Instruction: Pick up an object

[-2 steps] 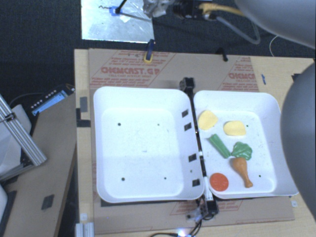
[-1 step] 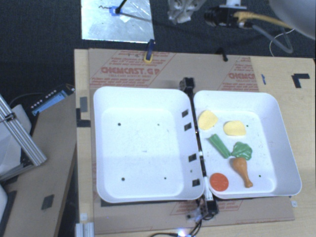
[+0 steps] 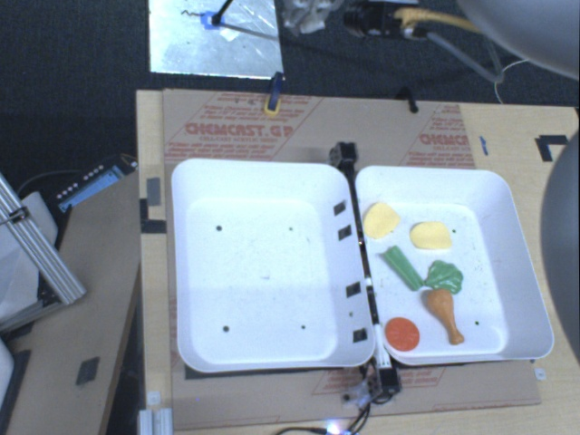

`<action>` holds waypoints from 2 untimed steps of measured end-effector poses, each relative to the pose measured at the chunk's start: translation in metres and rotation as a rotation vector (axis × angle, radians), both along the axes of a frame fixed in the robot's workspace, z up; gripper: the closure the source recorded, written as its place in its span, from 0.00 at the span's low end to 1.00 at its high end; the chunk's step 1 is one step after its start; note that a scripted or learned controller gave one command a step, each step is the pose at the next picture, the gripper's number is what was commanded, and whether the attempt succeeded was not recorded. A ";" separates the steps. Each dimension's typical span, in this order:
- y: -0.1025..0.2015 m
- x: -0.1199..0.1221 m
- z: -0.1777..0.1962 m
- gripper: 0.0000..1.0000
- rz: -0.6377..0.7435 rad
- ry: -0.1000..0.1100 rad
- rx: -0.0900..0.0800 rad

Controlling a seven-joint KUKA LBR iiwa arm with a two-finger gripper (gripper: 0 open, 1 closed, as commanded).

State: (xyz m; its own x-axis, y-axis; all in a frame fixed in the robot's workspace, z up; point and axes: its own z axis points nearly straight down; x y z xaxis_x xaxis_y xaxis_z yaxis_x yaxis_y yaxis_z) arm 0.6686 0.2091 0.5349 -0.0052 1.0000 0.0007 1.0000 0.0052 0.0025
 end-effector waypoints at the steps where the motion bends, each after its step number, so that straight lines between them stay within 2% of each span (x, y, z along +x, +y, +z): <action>1: 0.026 -0.001 0.000 1.00 0.001 0.000 0.001; 2: -0.052 -0.010 -0.015 1.00 -0.010 0.002 -0.002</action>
